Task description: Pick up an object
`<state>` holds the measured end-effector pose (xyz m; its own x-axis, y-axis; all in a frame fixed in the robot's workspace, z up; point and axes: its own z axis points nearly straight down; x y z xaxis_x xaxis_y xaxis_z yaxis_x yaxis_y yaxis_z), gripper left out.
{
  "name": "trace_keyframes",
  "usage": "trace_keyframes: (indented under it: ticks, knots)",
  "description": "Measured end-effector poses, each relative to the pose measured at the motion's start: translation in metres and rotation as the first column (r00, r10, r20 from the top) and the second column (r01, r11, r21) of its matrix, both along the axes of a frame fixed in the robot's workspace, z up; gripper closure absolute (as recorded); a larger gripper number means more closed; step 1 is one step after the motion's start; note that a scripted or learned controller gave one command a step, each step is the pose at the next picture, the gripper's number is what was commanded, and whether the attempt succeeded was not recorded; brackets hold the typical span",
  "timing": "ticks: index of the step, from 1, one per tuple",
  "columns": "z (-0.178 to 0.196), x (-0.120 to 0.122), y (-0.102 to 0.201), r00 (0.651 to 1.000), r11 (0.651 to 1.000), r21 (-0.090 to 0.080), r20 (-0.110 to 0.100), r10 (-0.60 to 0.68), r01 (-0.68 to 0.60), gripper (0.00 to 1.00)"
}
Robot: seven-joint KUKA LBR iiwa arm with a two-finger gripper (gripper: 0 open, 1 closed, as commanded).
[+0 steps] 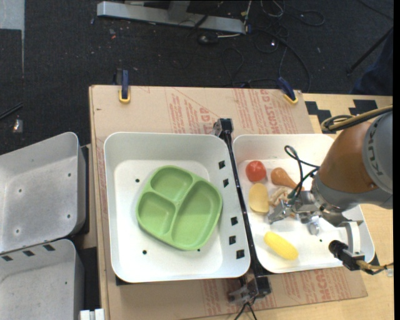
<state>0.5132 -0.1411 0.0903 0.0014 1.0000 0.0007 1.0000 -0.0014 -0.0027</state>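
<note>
Hovering low in the right bin (359, 147), the hand (282, 209) sits among a tomato (255, 169), pale piece (259, 197) and lemon (280, 245); its grip cannot be told

Floor (56, 56): dark speckled carpet, top & left | cables (294, 37) upper right | metal bar (169, 17) top center | white panels (37, 187) lower left.
</note>
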Motion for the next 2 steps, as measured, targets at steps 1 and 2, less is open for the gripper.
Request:
trace_keyframes:
  ticks: [1, 2]
  knots:
    - [0.012, 0.001, 0.000, 1.000, 1.000, -0.001, 0.002, -0.002, 0.002, 1.00]
    - [0.058, 0.008, 0.005, 1.000, 1.000, -0.002, 0.007, 0.004, -0.004, 1.00]
